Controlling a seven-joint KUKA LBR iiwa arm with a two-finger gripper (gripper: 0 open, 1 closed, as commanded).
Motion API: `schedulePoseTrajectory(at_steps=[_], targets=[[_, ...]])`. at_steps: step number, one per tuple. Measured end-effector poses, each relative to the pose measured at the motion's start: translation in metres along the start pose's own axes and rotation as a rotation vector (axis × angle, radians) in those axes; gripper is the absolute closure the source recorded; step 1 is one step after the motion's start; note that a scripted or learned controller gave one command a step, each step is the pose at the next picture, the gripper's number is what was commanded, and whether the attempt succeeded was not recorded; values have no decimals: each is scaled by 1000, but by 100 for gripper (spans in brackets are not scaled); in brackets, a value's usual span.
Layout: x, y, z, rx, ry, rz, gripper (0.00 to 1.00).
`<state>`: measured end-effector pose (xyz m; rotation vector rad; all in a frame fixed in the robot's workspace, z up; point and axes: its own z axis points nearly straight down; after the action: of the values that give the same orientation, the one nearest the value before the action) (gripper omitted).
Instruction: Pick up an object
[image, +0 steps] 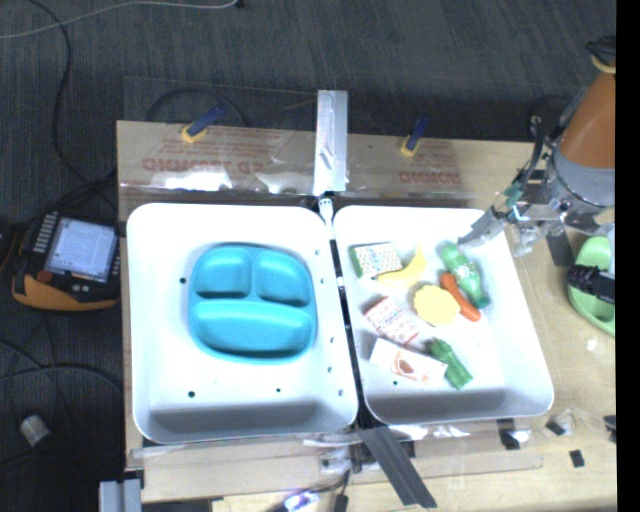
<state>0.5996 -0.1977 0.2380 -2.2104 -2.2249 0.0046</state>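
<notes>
Toys (420, 310) lie in the right bin (520, 340), below-left of the pincer (500, 218); pincer opening cannot be determined.

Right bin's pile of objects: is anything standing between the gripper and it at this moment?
Nothing visible blocks it. The gripper sits at the right bin's far right corner, just beside the green bottle, with no cover over the pile. The objects are crowded: the carrot and yellow round piece touch the bottle.

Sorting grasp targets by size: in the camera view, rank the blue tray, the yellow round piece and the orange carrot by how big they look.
Largest to smallest:
1. blue tray
2. yellow round piece
3. orange carrot, partly hidden, so less sure
</notes>
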Motion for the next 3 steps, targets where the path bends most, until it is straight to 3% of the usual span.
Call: schedulePoseTrajectory(at_steps=[1, 2, 3], targets=[[1, 1, -7, 6, 2, -6, 100], [21, -28, 41, 1, 1, 111, 100], [7, -115, 121, 0, 2, -261, 100]])
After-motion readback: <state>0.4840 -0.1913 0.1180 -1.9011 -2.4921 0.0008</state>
